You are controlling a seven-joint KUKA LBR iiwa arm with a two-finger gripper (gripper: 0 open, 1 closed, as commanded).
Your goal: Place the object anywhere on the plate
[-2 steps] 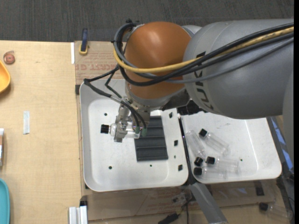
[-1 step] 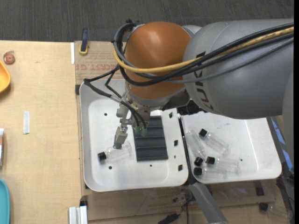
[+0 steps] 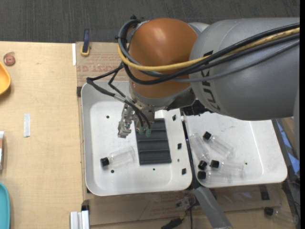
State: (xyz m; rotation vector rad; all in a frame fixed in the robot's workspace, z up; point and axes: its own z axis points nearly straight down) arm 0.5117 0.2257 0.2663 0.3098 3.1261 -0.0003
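A dark ridged plate (image 3: 154,147) lies flat in the middle of the left bin (image 3: 95,175). A clear vial with a black cap (image 3: 117,158) lies on the bin floor just left of the plate, near the front. My gripper (image 3: 133,127) hangs under the big orange wrist, over the plate's far left corner and above the vial's spot. I see nothing held in it. The arm hides the back of both bins.
The right bin (image 3: 267,175) holds several clear vials with black caps (image 3: 217,147). The wooden bench (image 3: 43,128) lies to the left, with an orange item (image 3: 3,82) and a teal item (image 3: 4,206) at its edge. A blue clamp (image 3: 86,41) sits behind the left bin.
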